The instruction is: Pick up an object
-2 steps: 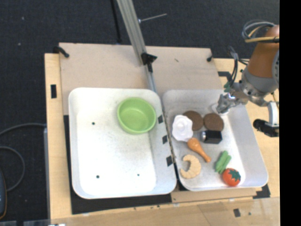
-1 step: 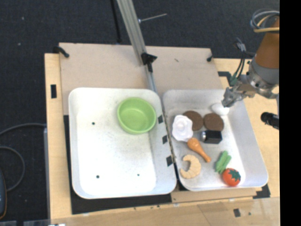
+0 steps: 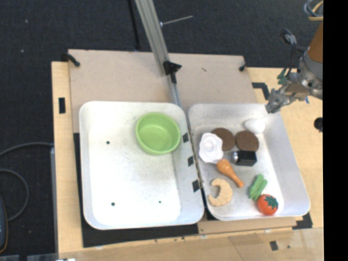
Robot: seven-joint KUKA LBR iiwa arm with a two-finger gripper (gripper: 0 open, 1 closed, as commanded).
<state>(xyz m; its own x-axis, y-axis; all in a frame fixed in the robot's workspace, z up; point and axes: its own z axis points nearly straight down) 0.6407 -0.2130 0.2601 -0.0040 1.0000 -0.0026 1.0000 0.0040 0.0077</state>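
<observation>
- Objects for picking all lie in the right bin: a white lump, two brown discs, a black block, a drumstick, a croissant, a green pod and a tomato.
- We judge nothing is lifted yet; choosing, descending and grasping remain.
- Our hand hangs at that bin's far right corner, near a white ball; we cannot tell its opening.
- A green bowl sits in the left bin.

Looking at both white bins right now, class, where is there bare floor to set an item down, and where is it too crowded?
The left white bin is bare everywhere below and left of the round green bowl. The right white bin is crowded through its middle, from the crumpled white lump and brown discs down to the red tomato; only its right margin and top-left corner are free.
</observation>
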